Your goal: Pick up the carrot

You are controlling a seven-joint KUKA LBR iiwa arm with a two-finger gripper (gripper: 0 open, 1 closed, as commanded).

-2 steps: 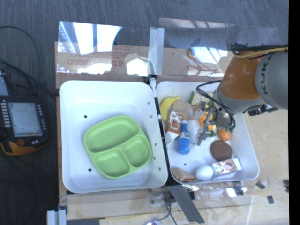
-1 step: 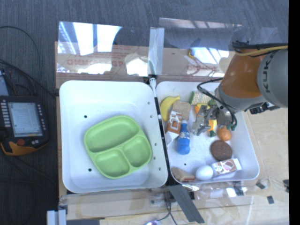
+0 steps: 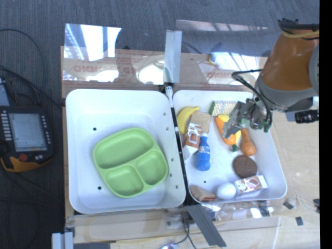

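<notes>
A: Where the arm reaches over the right bin (image 3: 277,162), how does the gripper (image 3: 234,127) stand?

B: It hangs low near the bin's far right corner, over a yellow-orange toy (image 3: 228,134). Whether its fingers are spread or pressed together cannot be told.

A: And the carrot (image 3: 248,144)?

B: Orange, lying lengthwise by the right wall, just beside the gripper; contact cannot be told.

A: Other contents?

B: Banana (image 3: 185,115) at the far left wall; blue bottle (image 3: 202,154) mid-bin; brown cookie (image 3: 244,166) below the carrot; white egg (image 3: 226,191) and small carton (image 3: 250,184) along the near edge.

A: The left bin (image 3: 83,108)?

B: It bears a green divided plate (image 3: 130,161).
</notes>
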